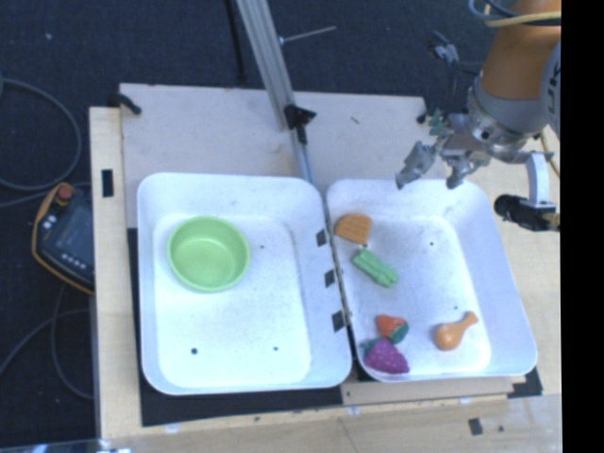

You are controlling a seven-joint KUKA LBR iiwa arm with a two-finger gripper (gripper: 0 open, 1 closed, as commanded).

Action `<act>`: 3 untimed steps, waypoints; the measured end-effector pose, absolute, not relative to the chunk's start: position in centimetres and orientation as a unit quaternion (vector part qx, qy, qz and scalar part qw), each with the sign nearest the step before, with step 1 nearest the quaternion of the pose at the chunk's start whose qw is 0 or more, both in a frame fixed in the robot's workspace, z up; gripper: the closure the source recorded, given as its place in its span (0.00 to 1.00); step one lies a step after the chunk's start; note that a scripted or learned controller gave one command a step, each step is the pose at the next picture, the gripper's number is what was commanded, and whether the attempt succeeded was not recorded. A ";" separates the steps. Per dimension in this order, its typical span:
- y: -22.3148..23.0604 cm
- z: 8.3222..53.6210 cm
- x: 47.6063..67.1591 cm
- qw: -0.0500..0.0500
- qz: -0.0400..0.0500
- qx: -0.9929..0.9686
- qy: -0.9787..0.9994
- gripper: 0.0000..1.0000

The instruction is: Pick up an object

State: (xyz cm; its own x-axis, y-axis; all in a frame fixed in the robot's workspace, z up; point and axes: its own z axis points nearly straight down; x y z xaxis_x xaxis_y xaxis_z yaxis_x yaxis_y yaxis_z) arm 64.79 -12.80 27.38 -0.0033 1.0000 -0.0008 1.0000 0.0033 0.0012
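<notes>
Tool [430,170], fingers spread and empty, hovered at the right bin's [500,253] twelve o'clock rim; green toy vegetable [375,268] lay at ten o'clock, seemingly light, rigid, best gripped across its middle

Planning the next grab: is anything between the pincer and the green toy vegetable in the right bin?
Nothing visible. The pincer hangs open above the right white bin's far edge; the ridged green toy vegetable lies on bare floor, the tan bread-like piece beside it, off the direct line.
</notes>
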 end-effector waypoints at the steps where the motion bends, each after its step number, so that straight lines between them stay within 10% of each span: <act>1: -12.8 27.4 64.8 0.001 0.000 0.706 0.708 0.00; 3: -12.0 17.2 64.5 -0.001 -0.002 0.707 0.707 0.00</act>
